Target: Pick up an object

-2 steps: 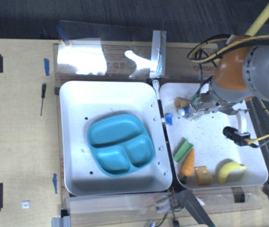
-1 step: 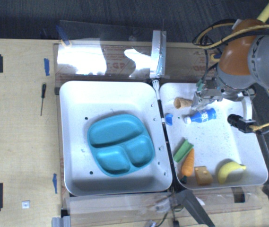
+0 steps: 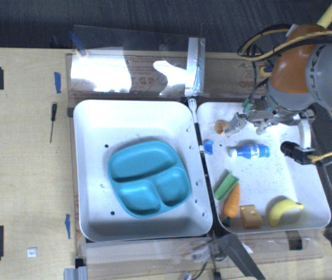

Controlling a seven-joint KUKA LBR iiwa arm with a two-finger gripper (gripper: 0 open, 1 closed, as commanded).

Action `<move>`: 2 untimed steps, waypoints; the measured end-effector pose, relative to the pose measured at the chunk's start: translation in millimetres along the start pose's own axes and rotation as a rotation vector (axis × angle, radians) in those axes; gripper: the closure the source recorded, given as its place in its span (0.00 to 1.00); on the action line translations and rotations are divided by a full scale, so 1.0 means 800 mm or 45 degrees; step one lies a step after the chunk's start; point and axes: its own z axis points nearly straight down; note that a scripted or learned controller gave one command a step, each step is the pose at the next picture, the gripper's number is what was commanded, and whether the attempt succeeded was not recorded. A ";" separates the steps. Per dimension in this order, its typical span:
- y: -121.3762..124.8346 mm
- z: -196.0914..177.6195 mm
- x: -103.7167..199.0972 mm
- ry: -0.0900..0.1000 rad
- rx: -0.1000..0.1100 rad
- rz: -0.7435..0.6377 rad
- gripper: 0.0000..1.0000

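Note:
My gripper [image 3: 248, 126] hangs over the back of the right bin [image 3: 311, 182], its two fingers spread and nothing between them, so it is open. Just below it lies a small white and blue bottle [image 3: 249, 151] on its side. A small tan piece [image 3: 220, 125] sits to the gripper's left, and a little blue piece [image 3: 208, 147] lies by the bin's left wall. Near the front lie a green stick [image 3: 226, 185], an orange carrot [image 3: 231, 199], a brown block [image 3: 250, 216] and a yellow banana-like fruit [image 3: 283, 210].
The left bin [image 3: 90, 156] holds a blue divided plate [image 3: 148, 177]. A clear panel [image 3: 130, 69] and a metal post [image 3: 195, 66] stand behind the bins. Cables [image 3: 265, 42] loop above the arm's orange band [image 3: 291, 69].

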 end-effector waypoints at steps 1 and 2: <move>-0.054 0.057 -0.044 0.000 -0.003 -0.043 0.00; -0.091 0.041 -0.100 0.001 0.004 0.149 0.00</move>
